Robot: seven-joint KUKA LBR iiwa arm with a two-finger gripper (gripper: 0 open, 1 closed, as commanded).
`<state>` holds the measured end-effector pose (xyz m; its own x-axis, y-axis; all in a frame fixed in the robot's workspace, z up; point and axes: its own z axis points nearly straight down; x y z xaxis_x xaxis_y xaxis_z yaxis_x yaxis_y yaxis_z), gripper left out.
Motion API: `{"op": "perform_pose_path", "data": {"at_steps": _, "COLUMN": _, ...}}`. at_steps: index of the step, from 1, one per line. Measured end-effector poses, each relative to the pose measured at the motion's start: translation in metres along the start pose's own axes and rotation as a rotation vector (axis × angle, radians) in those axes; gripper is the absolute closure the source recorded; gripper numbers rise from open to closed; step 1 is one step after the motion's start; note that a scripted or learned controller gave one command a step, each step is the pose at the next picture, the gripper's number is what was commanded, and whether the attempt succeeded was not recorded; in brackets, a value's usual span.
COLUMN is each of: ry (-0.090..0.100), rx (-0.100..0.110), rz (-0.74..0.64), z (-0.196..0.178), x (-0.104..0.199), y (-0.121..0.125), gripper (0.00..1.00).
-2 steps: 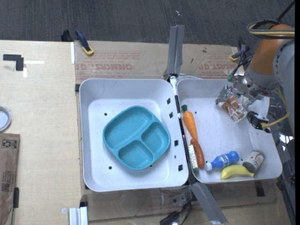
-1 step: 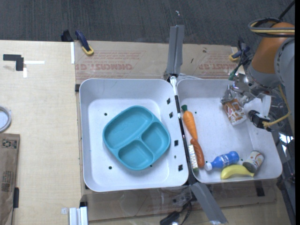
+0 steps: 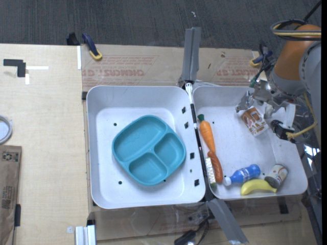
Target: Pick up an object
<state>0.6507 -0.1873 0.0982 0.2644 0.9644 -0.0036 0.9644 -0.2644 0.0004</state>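
Left bin (image 3: pixel 97 137): blue plate (image 3: pixel 148 149). Right bin (image 3: pixel 230 137): carrot (image 3: pixel 206 135) along left wall, bottle (image 3: pixel 244 174), banana (image 3: pixel 258 187), can (image 3: pixel 276 175) at front. Packet (image 3: pixel 254 120) at back right, under hand (image 3: pixel 255 102); grip state unreadable. Packet looks light, crinkly, slippery; pinch across flat faces.

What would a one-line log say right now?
arm: over right bin | hand: at brown packet | grip: unclear | left bin: blue plate

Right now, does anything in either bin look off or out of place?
Nothing spilled or damaged. The carrot lies along the right bin's left wall, and the banana, bottle and can crowd its near corner.
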Motion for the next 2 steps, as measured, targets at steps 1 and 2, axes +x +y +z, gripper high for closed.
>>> {"op": "perform_pose_path", "data": {"at_steps": 1, "ry": -0.001, "rx": 0.002, "rz": 0.000, "z": -0.007, "x": -0.001, "y": 0.000, "gripper": 1.00}}
{"op": "perform_pose_path", "data": {"at_steps": 2, "ry": 0.001, "rx": 0.003, "rz": 0.131, "z": -0.090, "x": 0.044, "y": -0.003, "gripper": 1.00}}
